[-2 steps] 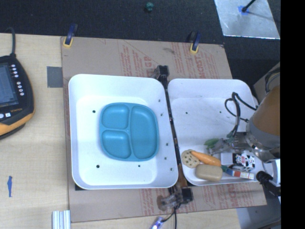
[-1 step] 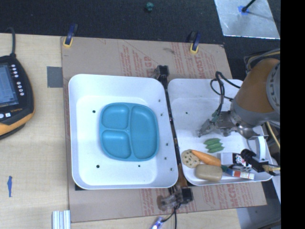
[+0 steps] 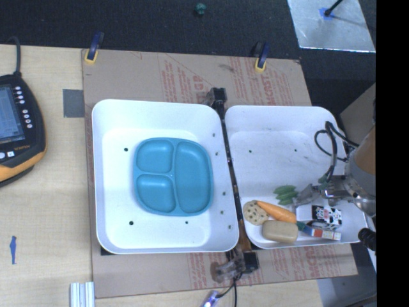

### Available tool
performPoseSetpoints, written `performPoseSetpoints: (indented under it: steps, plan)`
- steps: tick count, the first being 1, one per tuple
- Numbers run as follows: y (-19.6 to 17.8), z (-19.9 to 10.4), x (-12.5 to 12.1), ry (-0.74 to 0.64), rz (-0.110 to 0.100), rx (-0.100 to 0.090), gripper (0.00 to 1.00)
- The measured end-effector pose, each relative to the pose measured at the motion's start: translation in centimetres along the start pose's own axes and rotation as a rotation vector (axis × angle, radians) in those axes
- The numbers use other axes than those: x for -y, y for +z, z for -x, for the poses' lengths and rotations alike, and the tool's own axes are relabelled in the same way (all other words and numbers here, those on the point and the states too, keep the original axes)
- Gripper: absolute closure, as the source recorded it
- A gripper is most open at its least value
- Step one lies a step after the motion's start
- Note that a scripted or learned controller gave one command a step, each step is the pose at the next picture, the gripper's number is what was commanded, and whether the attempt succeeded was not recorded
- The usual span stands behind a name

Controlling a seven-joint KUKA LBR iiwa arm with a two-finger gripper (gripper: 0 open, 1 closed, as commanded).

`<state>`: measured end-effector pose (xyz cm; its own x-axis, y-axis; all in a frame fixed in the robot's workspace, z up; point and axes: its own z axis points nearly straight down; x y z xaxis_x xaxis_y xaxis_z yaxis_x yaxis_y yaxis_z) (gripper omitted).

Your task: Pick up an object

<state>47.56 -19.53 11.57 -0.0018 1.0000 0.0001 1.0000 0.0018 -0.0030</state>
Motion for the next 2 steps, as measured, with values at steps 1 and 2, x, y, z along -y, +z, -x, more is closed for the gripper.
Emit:
performPoseSetpoints:
  steps: [1,2]
  plan:
    - [-8.5,-5.4,-7.1,-0.003,0.002,0.0,0.0]
    - [2.5,-6.4,-2.9,-0.003,-0.001,0.0,0.0]
